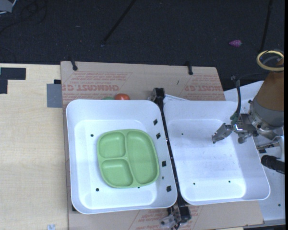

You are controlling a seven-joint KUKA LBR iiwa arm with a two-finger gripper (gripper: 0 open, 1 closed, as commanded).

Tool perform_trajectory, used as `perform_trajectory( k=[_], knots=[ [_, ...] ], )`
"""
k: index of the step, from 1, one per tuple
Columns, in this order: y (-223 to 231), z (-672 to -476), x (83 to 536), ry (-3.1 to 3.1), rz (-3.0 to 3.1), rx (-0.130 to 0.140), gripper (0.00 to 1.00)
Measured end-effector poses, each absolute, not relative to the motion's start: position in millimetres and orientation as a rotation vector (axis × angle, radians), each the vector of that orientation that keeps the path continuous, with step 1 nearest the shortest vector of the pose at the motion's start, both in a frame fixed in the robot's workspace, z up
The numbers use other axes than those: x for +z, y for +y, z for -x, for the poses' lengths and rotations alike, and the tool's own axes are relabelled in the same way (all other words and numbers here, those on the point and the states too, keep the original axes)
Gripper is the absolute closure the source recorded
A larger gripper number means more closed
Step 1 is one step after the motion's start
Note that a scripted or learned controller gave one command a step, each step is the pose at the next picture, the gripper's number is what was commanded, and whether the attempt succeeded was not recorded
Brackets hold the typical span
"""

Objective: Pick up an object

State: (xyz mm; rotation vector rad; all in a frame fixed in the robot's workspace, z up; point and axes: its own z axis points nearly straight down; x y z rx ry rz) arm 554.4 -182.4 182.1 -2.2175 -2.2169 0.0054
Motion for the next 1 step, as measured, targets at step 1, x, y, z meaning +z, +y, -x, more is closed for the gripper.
perform_trajectory(
  k=[1],
  knots=[
    [-185.8, -558.0, 136.4, -2.216, 2.218, 0.005, 0.0]
  ],
)
